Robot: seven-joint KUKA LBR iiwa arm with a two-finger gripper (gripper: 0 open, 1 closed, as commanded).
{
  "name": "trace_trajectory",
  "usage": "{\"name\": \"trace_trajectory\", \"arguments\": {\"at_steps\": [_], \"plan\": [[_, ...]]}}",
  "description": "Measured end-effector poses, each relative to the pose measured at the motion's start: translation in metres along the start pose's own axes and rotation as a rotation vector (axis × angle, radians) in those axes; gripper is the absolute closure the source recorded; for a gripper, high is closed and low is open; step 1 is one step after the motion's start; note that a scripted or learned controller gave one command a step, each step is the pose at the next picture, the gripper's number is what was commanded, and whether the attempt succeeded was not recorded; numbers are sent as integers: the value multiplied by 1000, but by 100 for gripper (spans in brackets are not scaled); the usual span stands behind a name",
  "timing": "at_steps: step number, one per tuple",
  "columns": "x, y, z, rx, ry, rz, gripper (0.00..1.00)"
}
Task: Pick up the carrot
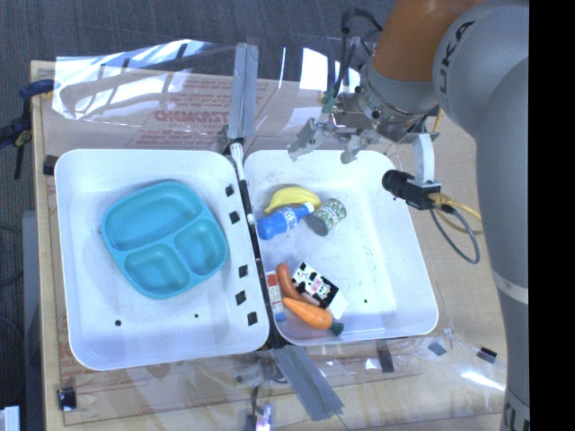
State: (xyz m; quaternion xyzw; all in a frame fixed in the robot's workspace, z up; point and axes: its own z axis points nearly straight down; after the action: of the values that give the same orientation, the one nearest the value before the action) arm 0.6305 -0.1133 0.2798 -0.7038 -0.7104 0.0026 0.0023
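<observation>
The carrot (310, 314) is seen at the lower edge of the right-hand bin (400, 268), near the bottom centre of the frame. It is a smooth, tapered orange piece with a small green stub at its right end, and it is laid almost level against the bin's lower wall. Just above it, and touching or nearly touching it, an orange-red sausage-shaped item (287, 283) is set, and a small flat black-and-white patterned packet (316, 286) is propped against both.

Higher in the same bin, a curved yellow banana (293, 196) is laid above a blue bottle with a white cap (283, 220), and a short metal-looking can (327, 215) is tipped on its side just to their right. The bin floor is shown as shallow, glossy white plastic with rounded corners.

In the left-hand bin (81, 241) a turquoise divided plate (163, 238), with three moulded compartments, is placed near the middle.

The gripper (328, 146) is held over the upper rim of the right-hand bin, in the upper right part of the frame, well apart from the carrot. Its two pale fingers are splayed apart with nothing between them, though their tips are rendered somewhat indistinctly. Above it, the orange band and the grey, rounded arm casing (476, 61) are seen.
</observation>
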Motion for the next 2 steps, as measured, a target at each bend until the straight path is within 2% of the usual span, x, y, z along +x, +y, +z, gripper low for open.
{"name": "trace_trajectory", "arguments": {"at_steps": [1,2], "plan": [[-33,-29,63,1,1,265,0],[-72,-11,164,-22,-5,218,0]]}}
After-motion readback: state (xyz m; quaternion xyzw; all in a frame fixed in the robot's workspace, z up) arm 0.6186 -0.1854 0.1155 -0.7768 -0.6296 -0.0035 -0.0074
